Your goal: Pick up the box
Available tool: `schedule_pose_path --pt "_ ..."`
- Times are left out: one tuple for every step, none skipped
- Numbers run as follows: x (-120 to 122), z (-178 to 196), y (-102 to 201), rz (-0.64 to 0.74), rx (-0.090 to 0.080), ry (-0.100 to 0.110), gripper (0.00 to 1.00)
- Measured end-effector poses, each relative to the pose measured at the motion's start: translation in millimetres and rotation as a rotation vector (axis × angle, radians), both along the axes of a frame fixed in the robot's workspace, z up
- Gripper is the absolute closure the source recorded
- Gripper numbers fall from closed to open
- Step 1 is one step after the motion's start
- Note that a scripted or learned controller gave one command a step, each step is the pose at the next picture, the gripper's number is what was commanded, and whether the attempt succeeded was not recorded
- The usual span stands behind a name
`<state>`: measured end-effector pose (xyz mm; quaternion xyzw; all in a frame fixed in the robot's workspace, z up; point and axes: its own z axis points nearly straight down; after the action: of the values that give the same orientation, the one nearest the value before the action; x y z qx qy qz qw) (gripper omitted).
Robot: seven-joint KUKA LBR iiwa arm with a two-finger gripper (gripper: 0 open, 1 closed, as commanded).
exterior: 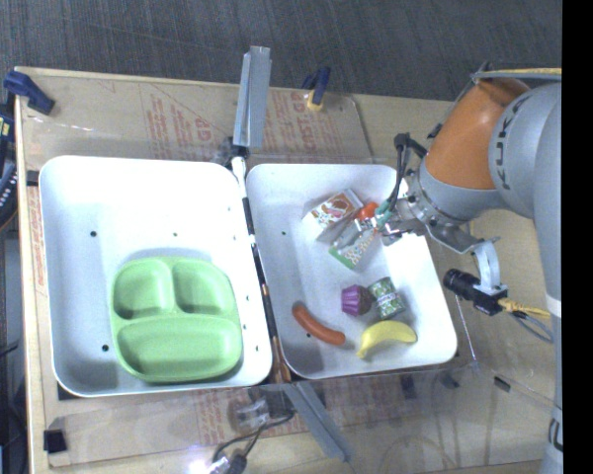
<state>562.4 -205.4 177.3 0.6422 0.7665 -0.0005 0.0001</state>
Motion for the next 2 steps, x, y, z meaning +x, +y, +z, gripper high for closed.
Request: schedule_pose_path --pt "25.8 -80.9 -3.3 0.017 -0.002 -0.008 0.00" --pt "27.6 -68.9 -3.1 0.022 -0.003 -0.011 1.00"
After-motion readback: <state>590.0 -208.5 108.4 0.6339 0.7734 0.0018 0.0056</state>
